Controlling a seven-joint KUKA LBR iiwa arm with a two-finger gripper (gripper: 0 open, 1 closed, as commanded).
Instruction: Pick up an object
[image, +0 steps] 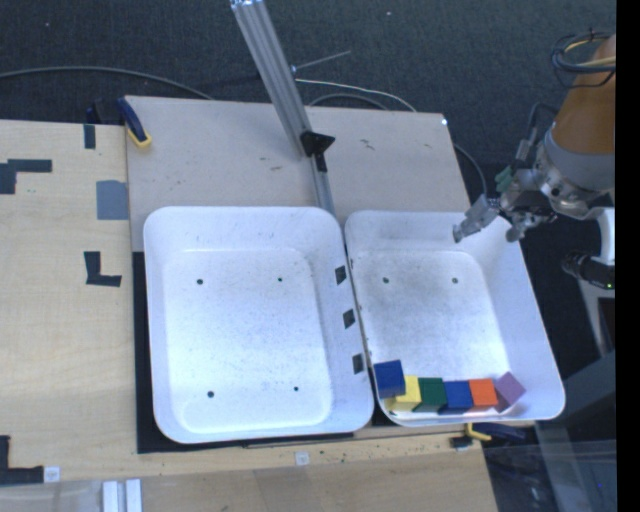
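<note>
Bench surface: pale wood board (60, 330) at the left, with a grey panel (240, 150) behind, bearing two shallow white bins side by side. Item: row of small coloured blocks (445, 392) lying along the near wall of the right bin (520, 300), near its near right corner; from left, a blue block (389, 377) raised a little above the others, then a yellow block (407, 395), a green block (431, 392), a second blue block (458, 396), an orange block (483, 393) and a purple block (510, 388), each touching or just beside its neighbour. Left bin (160, 300): speckled floor, small dark dots at its corners. Gripper (487, 220): over the far right edge of the right bin, well apart from the blocks, tilted; two fingers visibly spread, nothing between them. Arm (585, 120): orange band above the wrist, entering from the right. Also present: slanted metal rail (280, 80) rising from between the bins at the far side; cables (340, 95) on the dark floor behind; dark tape marks (95, 268) on the wood.
</note>
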